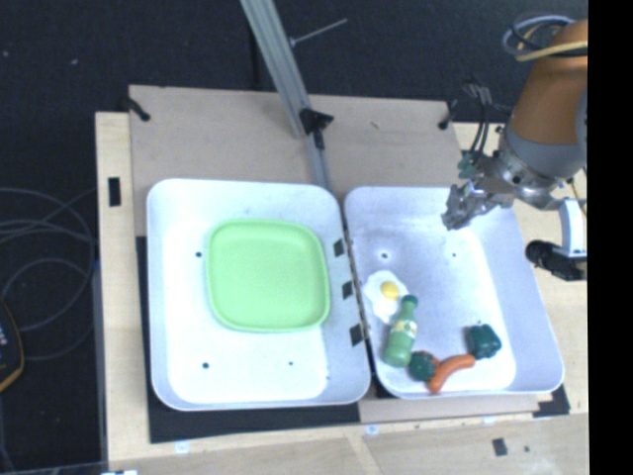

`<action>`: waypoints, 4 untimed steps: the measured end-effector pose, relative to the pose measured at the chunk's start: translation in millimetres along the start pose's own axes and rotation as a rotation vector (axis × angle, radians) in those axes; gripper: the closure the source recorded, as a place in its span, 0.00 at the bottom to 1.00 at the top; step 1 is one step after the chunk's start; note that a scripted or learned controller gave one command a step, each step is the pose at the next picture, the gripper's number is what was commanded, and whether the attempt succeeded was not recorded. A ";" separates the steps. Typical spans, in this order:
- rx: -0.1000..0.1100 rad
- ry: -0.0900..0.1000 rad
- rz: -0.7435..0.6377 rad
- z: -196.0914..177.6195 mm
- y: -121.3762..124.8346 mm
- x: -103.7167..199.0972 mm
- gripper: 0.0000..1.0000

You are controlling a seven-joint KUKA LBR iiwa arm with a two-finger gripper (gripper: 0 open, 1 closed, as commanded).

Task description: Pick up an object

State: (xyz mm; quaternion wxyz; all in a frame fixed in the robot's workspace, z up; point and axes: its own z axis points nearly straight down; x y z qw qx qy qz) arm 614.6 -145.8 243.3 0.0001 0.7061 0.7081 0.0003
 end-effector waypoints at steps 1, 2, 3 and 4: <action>-0.001 0.000 0.000 -3.1 -28.0 50.3 1.00; -0.001 0.001 -0.002 -7.2 -38.4 105.1 1.00; 0.000 0.001 -0.001 -9.8 -66.0 148.6 1.00; 0.000 0.001 -0.002 -8.7 -87.8 205.7 1.00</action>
